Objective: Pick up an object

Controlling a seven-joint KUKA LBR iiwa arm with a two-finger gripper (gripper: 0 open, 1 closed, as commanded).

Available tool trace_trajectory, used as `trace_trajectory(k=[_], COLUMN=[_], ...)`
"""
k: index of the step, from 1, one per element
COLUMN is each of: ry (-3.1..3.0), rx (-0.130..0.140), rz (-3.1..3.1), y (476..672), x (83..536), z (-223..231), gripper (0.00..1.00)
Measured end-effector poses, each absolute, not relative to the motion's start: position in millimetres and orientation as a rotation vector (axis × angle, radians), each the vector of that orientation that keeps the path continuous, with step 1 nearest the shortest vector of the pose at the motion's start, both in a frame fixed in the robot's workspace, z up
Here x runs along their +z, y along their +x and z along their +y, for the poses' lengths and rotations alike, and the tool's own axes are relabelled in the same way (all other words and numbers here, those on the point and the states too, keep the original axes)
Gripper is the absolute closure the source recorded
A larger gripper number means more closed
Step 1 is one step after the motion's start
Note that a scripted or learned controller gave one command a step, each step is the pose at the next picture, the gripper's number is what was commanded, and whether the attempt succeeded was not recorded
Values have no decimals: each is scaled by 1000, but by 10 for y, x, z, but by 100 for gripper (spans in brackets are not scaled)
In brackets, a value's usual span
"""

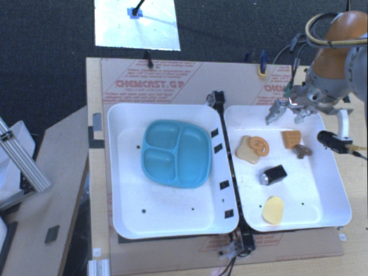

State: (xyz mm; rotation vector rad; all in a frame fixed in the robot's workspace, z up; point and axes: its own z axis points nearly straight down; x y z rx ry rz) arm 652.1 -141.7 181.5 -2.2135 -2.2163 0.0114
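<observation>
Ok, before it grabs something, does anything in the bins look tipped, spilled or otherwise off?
Nothing stands out. The blue divided plate lies flat in the left bin. In the right bin, the pretzel rests on the bread slice; the black can lies on its side. The hand hovers at the far rim, holding nothing.

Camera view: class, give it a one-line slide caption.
Open gripper hovers over the right bin of small items; blue tray in the left bin.

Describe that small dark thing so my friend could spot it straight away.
Look in the right-hand white bin, near its middle. The black cylinder lies on its side between the toast slice and the yellow piece. It alone is black.
</observation>
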Motion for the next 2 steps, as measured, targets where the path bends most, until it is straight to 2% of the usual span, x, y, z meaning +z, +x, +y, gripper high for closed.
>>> trace_trajectory(k=[1, 2], ry=[-2218, -2221], rx=[-1, -1], rz=[-2227, -2225], y=[6552, 6585], x=[1899, 1317], z=[-1413, -1470], gripper=[0, 0])
